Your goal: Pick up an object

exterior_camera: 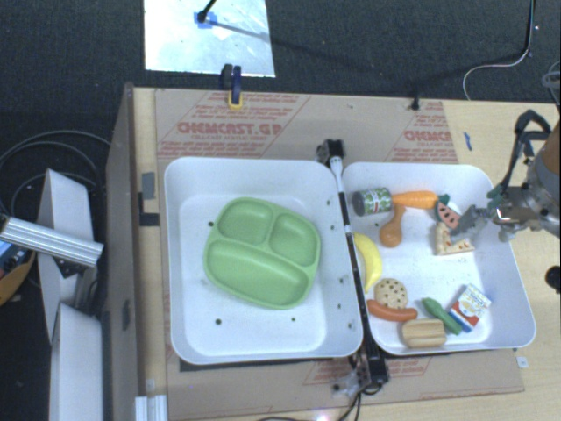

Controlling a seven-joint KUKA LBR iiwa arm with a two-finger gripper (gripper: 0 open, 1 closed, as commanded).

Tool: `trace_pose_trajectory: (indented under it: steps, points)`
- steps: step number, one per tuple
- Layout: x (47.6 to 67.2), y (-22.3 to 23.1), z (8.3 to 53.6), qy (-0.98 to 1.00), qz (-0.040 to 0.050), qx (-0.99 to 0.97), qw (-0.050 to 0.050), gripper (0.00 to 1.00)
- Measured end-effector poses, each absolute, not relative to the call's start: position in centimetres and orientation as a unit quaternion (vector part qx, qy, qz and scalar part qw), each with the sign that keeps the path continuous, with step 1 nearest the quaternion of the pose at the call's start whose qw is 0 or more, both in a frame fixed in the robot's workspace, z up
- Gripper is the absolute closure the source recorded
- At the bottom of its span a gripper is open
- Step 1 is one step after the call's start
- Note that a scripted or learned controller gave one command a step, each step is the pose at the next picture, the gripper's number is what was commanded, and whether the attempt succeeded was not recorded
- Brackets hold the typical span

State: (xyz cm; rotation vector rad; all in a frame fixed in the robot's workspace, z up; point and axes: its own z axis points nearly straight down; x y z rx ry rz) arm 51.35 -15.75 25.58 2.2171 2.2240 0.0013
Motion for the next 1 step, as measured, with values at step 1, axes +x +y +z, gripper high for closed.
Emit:
trace_pose_trajectory:
  steps: [1]
  points:
    - [59.68, -15.12, 17.74, 0.710, 0.0015, 0.704, 0.003, 0.00]
